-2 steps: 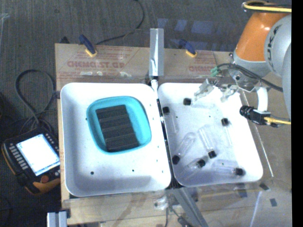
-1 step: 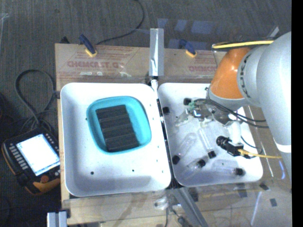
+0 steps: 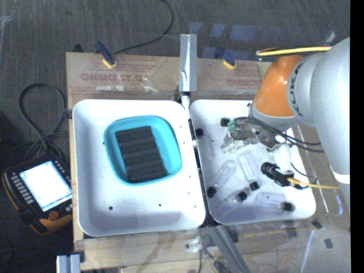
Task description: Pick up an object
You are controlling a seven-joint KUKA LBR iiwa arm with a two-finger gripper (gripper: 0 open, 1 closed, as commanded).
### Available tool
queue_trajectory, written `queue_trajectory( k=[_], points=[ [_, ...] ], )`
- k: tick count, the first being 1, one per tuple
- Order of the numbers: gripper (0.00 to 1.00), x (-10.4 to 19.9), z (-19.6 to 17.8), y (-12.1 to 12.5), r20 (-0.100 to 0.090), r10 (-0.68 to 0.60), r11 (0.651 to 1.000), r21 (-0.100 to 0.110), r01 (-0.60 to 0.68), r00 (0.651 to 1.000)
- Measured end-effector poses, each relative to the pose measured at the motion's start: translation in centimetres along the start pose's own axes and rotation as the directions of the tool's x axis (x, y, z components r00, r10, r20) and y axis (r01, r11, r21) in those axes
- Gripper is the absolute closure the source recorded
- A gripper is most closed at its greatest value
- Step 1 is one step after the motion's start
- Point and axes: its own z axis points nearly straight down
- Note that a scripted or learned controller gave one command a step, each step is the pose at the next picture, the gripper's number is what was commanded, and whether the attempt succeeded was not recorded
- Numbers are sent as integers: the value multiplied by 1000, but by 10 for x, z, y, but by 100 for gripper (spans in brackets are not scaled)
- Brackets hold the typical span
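The right bin (image 3: 219, 212) holds several clear plastic bottles with black caps, among them one (image 3: 226, 172) lying near the bin's middle and one (image 3: 272, 202) at the front right. My gripper (image 3: 236, 134) hangs low over the back half of this bin, under the orange band (image 3: 273, 92) of the arm. It is just above a clear bottle (image 3: 228, 145), and I cannot make out whether it touches it. A black-capped bottle (image 3: 225, 121) lies just behind the gripper.
The left bin (image 3: 91, 209) carries a teal tray (image 3: 116, 131) with a black ribbed block (image 3: 141, 152) in it. A metal post (image 3: 187, 61) stands behind the wall between the bins. Cables (image 3: 301, 181) run from the wrist across the right bin's right side.
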Motion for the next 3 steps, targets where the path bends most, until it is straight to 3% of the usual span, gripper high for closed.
queue_trajectory(
  k=[1, 2, 3],
  points=[
    [0, 0, 0, 0, 0, 0, 1000, 0, 0, 1000],
    [0, -15, 18, 15, 5, -51, 999, -10, 51, 999],
    [100, -15, 7, 17, 5, -51, 999, -15, 52, 999]
  ],
)
